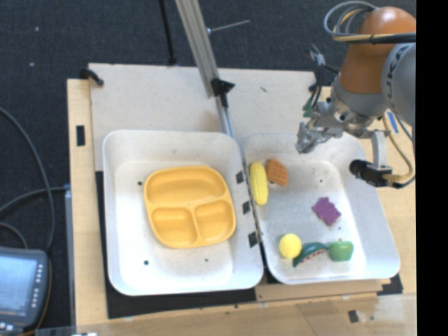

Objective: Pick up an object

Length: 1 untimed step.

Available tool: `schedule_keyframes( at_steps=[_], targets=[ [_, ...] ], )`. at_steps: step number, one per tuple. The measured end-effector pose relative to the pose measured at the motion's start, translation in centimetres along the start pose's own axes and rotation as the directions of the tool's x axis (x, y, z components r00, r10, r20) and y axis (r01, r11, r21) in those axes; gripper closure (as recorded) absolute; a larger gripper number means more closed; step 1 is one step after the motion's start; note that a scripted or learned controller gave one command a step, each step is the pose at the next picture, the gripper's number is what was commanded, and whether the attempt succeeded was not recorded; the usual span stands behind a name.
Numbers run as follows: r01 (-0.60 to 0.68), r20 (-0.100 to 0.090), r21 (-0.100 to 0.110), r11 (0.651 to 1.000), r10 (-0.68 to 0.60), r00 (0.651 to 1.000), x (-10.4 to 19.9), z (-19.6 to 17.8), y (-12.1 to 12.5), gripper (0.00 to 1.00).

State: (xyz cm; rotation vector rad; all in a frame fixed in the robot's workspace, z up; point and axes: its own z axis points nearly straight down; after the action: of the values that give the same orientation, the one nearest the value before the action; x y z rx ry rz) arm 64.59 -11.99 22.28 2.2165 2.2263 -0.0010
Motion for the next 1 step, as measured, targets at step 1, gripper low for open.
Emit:
schedule_keyframes(
  at_steps=[1],
  targets=[
    [0.002, -0.002, -0.001, 1.0, -0.002, 1.0, 4.96, -1.42, -2.6, 1.0]
  ],
)
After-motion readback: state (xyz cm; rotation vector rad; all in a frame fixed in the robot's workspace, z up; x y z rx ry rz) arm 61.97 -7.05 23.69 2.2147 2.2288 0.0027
